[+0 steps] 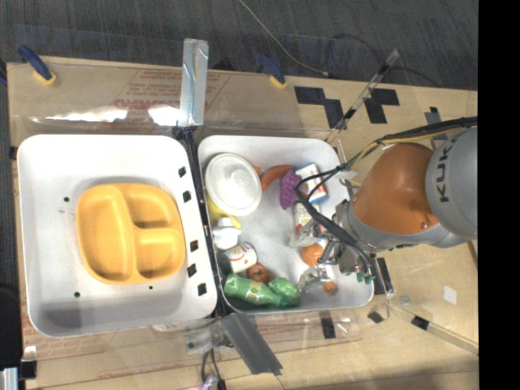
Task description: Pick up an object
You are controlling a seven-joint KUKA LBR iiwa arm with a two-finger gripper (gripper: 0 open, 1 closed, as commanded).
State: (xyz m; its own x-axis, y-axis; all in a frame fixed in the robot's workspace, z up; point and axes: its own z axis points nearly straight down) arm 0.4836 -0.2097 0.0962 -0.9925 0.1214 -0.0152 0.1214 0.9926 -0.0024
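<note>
From the overhead camera we see the arm (406, 197) reaching in from the right, its orange band above the right bin (268, 149). The jaws (325, 268) sit low in the bin's near right corner, partly hidden by the wrist and cables, and we cannot tell how far open they are or whether anything sits between them.

Just beside the jaws lies an orange ball (312, 254), touching or nearly touching the metal; we cannot tell which. A small orange piece (328, 286) lies right below the jaws, near the bin's front wall. To the left along that wall lies a green toy (260, 291), with a brown ball (259, 273) resting against its top edge. Further left, against the divider, are a white and orange figure (237, 256) and a white bottle (225, 236), with a yellow thing (223, 215) above them.

In the far part of the bin a white bowl (233, 182) lies well apart from the jaws. Beside it to the right are an orange thing (275, 174) and a purple toy (291, 188), then a small white and blue packet (309, 177) under a black cable (313, 205).

The left bin (49, 169) holds a yellow tray (130, 232) with compartments, well apart from the arm. Both bins rest on the counter (97, 88), which is covered with cardboard held by blue clamps (36, 63).
</note>
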